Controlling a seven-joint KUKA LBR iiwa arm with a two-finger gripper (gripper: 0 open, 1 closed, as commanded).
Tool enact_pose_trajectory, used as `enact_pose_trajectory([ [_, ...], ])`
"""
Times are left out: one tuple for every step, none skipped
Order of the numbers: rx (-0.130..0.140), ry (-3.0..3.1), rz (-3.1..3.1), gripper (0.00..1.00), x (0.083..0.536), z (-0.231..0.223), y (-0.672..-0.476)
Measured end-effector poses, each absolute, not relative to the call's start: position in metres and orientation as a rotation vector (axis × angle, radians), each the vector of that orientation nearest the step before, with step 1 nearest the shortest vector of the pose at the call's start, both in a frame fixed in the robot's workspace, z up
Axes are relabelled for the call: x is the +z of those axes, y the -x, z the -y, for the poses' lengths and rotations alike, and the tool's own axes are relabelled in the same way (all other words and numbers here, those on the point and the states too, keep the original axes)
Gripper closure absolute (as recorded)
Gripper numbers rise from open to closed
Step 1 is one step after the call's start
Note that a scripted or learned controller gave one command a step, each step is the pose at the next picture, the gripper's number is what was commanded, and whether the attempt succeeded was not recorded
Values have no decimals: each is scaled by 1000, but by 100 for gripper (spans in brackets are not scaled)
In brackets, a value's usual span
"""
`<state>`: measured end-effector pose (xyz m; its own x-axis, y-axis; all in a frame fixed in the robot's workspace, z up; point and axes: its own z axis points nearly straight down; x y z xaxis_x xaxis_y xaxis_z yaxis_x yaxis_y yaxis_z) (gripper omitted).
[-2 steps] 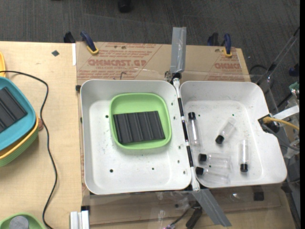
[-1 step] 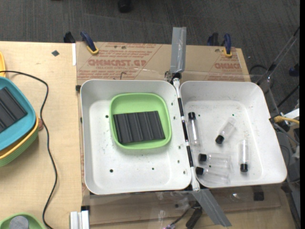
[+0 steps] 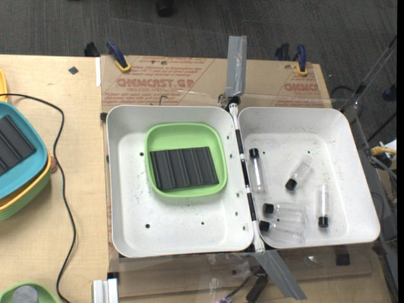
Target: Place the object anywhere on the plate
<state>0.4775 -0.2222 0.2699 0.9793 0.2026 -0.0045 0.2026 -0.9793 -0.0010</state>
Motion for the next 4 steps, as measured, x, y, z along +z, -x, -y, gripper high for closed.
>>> enact_pose_trajectory([
  [11, 3124, 313, 0, 254, 222, -477],
  [10, 3124, 312, 0, 246, 221, -477],
  [11, 3124, 312, 0, 240, 221, -477],
  [8, 3124, 316, 0, 244, 222, -477],
])
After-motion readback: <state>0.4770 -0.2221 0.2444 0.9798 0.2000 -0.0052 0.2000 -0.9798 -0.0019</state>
